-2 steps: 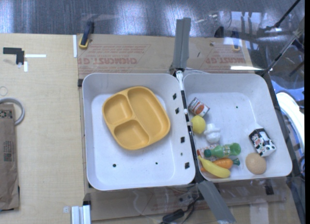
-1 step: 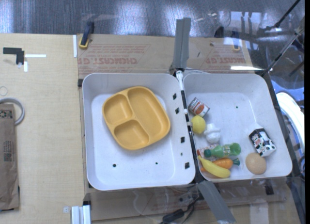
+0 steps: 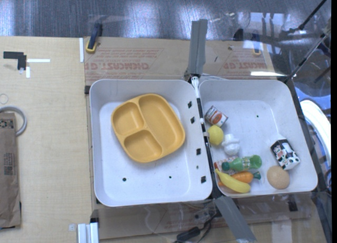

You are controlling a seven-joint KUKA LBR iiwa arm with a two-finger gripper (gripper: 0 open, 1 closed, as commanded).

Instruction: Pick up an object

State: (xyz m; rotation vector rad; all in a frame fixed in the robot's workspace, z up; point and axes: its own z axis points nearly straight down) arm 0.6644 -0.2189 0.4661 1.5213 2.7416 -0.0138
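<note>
The right bin (image 3: 263, 105) holds several small items. A red and white can (image 3: 215, 116) lies near its left wall, with a yellow lemon (image 3: 216, 135) and a small white piece (image 3: 230, 144) just below it. Lower down lie a green bottle (image 3: 243, 162), an orange carrot (image 3: 242, 176) and a yellow banana (image 3: 233, 182), bunched together. A tan egg-shaped item (image 3: 278, 177) sits at the front right, next to a black and white carton (image 3: 285, 154). The left bin (image 3: 105, 179) holds a yellow divided plate (image 3: 148, 127).
A cardboard sheet (image 3: 137, 58) lies behind the bins. A wooden bench top (image 3: 42, 89) stretches to the left, with a brown paper bag (image 3: 8, 168) at its edge. A grey divider bar (image 3: 198, 50) stands between the bins at the back.
</note>
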